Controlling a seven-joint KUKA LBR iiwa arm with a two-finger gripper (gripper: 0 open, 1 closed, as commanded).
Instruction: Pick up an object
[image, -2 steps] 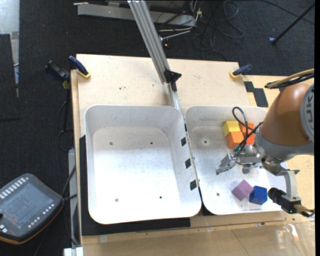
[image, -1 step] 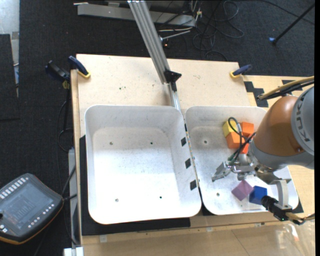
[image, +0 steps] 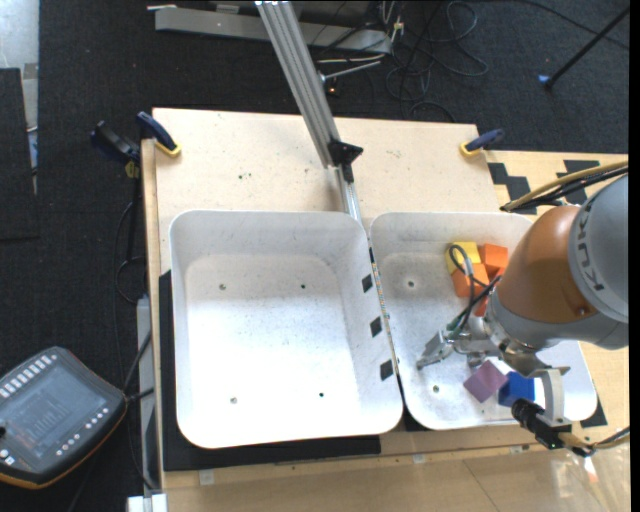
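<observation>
The grey KUKA arm (image: 560, 280), with part of the "KUKA" lettering readable along its casing at the right edge of the frame, reaches into the right bin (image: 420, 235). Its gripper (image: 440, 352) sits low over the bin floor at lower centre-right; whether it is clenched or released cannot be told. A purple block (image: 486, 381) lies just beside it, touching a blue block (image: 520, 388). Orange blocks (image: 484, 268) and a yellow piece (image: 462, 251) rest higher up. The left bin (image: 190, 240) occupies mid-frame. A teach pendant (image: 50, 415) sits at lower left.
</observation>
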